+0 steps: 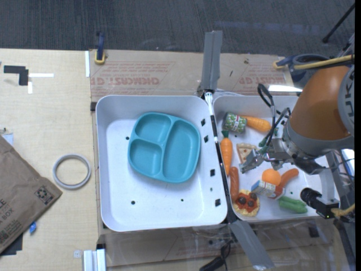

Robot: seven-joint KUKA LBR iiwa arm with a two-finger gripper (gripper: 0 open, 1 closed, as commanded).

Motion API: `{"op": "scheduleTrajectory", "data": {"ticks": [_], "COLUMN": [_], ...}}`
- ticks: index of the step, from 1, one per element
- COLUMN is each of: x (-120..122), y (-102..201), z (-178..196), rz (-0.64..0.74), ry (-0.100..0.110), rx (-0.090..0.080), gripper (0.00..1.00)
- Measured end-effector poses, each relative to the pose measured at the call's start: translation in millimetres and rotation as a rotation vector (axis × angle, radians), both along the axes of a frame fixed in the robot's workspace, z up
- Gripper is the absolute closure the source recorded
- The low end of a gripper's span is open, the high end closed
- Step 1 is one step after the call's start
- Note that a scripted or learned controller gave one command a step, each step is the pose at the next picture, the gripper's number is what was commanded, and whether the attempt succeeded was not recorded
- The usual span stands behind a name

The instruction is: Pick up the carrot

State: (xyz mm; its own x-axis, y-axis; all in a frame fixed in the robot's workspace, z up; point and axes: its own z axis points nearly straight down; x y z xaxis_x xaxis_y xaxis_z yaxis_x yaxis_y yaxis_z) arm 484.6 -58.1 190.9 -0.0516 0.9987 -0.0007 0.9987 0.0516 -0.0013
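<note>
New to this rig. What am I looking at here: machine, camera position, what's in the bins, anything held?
One camera looks down at a slant on two white bins. The grey and orange shape at right is a robot arm; its gripper hangs over the right bin, holding nothing that I can see. That bin holds toy food: a carrot by the left wall, a second carrot, a green can, a pizza slice, a sausage, an orange and a green pepper. The left bin holds a blue divided plate. A tape roll lies outside.
</note>
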Motion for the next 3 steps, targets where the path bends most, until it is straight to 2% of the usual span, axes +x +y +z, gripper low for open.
{"op": "scheduleTrajectory", "data": {"ticks": [1,2,3], "x": [-7,-7,9], "y": [-78,-78,-62], "z": [3,3,-100], "rz": [-0.022,-0.022,0.148], "ry": [-0.001,-0.001,0.000], "rx": [-0.001,-0.001,0.001], "gripper": [0.00,0.00,0.00]}}
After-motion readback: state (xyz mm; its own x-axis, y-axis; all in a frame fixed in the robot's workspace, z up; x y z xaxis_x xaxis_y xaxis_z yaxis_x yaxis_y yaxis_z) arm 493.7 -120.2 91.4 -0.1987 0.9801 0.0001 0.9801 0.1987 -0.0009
